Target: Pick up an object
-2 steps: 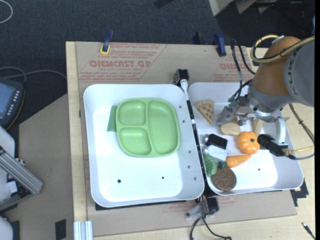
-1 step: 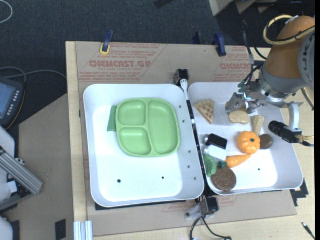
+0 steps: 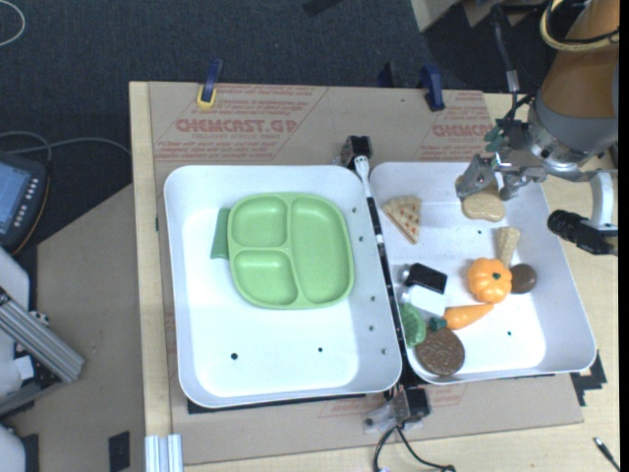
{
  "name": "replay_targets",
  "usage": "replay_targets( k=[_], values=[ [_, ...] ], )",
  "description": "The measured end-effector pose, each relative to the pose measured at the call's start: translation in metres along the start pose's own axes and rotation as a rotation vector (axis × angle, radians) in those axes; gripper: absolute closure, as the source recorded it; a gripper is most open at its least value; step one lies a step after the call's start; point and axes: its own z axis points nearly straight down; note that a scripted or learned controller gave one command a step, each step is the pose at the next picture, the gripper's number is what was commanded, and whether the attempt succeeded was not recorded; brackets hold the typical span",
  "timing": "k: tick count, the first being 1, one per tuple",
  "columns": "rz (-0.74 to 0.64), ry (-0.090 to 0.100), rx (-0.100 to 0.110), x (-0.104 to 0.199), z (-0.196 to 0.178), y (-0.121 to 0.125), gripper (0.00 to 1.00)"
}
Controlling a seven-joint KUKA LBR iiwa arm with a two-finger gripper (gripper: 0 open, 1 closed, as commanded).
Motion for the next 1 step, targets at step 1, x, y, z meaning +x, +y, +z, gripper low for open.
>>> replay_targets(
  k=[1],
  values=[
    [0.001, 0.001, 0.005, 0.0002, -0.0042, 0.0007, 1.0]
  ],
)
